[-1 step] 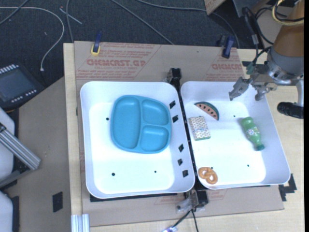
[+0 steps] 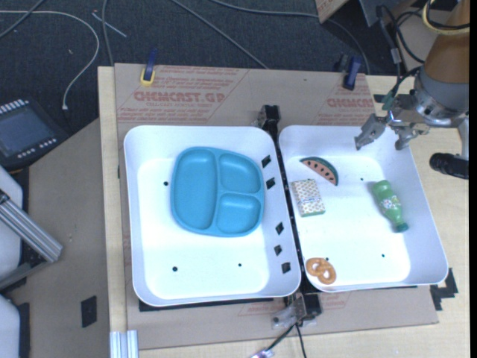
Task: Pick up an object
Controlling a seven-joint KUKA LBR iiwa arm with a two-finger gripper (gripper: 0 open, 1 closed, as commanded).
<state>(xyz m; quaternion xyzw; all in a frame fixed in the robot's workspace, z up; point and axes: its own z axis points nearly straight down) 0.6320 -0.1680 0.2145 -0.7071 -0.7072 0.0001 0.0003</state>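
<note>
The right bin [image 2: 417, 271] holds a watermelon slice [image 2: 321, 169], a small patterned sponge block [image 2: 307, 198], a green bottle [image 2: 390, 204] lying on its side, and a pretzel [image 2: 321, 271] near the front rim. My gripper [image 2: 386, 138] hangs over the right bin's back right corner, above the bin floor. Its two fingers [image 2: 368, 135] are spread apart with nothing between them. The green bottle lies a little in front of the gripper, and the watermelon slice is to its left.
The left bin [image 2: 149, 274] holds a blue divided plate [image 2: 217, 191]. A black divider runs between the bins. Blue clamps [image 2: 352, 71] hold the cardboard base at the back. Cables lie on the dark floor behind.
</note>
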